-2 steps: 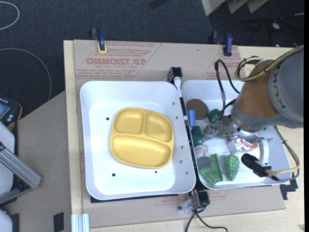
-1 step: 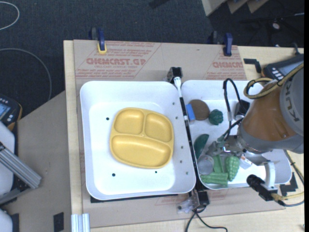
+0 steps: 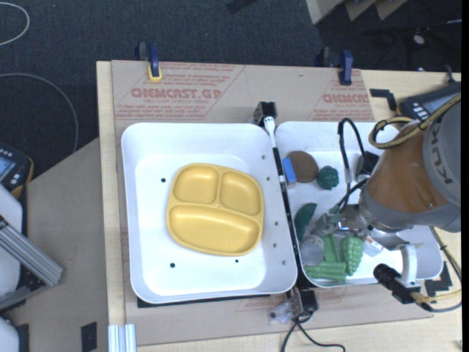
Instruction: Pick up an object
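Note:
My gripper point(image 3: 338, 227) hangs low over the right bin point(image 3: 316, 132), just above a heap of green items at its front. In that heap are a light green ribbed piece point(image 3: 354, 254), a long green piece point(image 3: 326, 270), a dark green leaf-shaped piece point(image 3: 303, 217) and a grey lump point(image 3: 312, 251). Farther back lie a brown rounded object point(image 3: 301, 165), a small dark green ball point(image 3: 327, 177) and a blue item point(image 3: 288, 171). The wrist and its cables cover the right part of the bin.
A yellow divided plate point(image 3: 215, 209) lies in the middle of the left bin point(image 3: 139, 196). A black rail point(image 3: 279, 174) with a clamp runs between the bins. The arm's grey and orange body point(image 3: 410, 182) overhangs the right bin's right side.

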`<state>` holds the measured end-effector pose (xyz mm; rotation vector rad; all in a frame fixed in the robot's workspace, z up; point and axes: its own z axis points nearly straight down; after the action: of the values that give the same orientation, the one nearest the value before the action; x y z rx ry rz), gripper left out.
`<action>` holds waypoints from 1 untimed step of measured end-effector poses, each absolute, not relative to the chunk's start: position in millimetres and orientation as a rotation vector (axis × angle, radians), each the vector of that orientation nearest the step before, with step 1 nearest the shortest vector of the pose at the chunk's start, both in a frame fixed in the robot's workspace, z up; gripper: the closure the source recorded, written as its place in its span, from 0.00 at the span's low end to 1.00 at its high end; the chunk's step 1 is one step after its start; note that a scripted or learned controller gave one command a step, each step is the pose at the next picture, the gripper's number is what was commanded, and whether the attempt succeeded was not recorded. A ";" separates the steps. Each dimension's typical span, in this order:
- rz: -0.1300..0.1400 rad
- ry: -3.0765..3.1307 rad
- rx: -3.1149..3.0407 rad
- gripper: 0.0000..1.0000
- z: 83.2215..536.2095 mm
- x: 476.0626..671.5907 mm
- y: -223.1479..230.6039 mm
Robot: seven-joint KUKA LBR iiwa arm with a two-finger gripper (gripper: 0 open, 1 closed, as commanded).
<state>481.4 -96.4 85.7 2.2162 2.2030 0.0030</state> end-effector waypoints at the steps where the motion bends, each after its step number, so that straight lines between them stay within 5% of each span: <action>1: 0.003 2.204 2.216 0.00 85.7 481.3 -96.6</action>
<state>481.3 -96.6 85.7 2.2164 2.2038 0.0033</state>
